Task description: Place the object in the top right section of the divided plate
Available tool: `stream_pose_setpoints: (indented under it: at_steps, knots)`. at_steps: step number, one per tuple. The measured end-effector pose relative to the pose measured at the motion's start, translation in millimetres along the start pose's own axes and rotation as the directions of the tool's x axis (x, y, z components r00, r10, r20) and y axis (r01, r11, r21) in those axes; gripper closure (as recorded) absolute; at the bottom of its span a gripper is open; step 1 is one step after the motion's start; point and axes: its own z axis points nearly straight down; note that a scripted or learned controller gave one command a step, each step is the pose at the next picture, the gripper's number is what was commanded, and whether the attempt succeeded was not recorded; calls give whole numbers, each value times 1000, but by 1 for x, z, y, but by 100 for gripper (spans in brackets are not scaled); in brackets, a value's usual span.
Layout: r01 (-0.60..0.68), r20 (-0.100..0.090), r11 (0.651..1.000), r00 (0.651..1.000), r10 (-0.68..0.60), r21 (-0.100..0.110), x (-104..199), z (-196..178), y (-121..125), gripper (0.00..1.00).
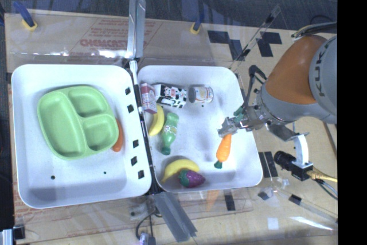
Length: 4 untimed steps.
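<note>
Gripping the toy carrot (223, 148) by its top, the gripper (228, 130) hangs over the right bin (241, 175), fingers clamped on it.

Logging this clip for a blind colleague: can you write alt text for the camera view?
The arm's gripper hangs over the right bin, at the top end of a toy carrot lying among toy bananas, a green bottle and small cans. In the left bin sits a green divided plate with a second carrot against its right edge.
</note>
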Motion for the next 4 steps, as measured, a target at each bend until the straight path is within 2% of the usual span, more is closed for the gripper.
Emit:
stream_pose_setpoints:
  at_steps: [1,2,3,4]
  knots:
    - [341,3,940,940,-341,-6,-20,106,-7,100]
    - [425,0,905,905,-425,-1,43,25,-13,100]
    - [579,0,815,815,-579,0,145,8,-1,100]
    - [733,1,681,681,-733,0,223,8,84,100]
